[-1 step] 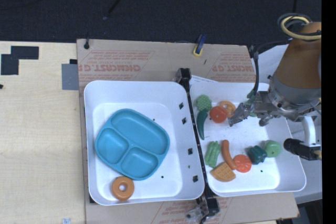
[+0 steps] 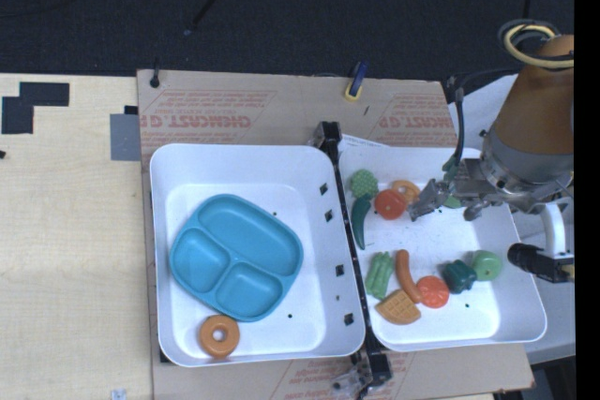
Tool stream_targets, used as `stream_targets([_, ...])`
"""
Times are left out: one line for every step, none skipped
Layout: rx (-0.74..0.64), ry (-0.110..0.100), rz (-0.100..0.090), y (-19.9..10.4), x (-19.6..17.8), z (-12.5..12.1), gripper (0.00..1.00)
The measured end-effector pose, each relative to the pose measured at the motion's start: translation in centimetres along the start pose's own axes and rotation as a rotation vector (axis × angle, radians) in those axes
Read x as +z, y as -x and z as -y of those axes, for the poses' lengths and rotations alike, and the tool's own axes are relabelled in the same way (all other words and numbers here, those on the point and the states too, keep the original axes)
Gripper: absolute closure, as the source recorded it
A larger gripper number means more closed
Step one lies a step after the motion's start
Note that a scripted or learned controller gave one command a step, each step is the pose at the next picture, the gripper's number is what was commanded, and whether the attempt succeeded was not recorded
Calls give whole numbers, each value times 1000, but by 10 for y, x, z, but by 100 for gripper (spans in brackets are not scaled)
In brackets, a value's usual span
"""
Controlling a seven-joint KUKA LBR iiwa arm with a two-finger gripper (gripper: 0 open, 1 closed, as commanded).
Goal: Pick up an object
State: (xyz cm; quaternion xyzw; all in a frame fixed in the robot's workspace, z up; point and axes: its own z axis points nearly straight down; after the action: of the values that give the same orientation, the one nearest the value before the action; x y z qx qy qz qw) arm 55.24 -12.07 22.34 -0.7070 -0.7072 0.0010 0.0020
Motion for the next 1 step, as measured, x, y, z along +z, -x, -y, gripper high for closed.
stream_targets([1, -5, -1, 5, 57, 8, 0])
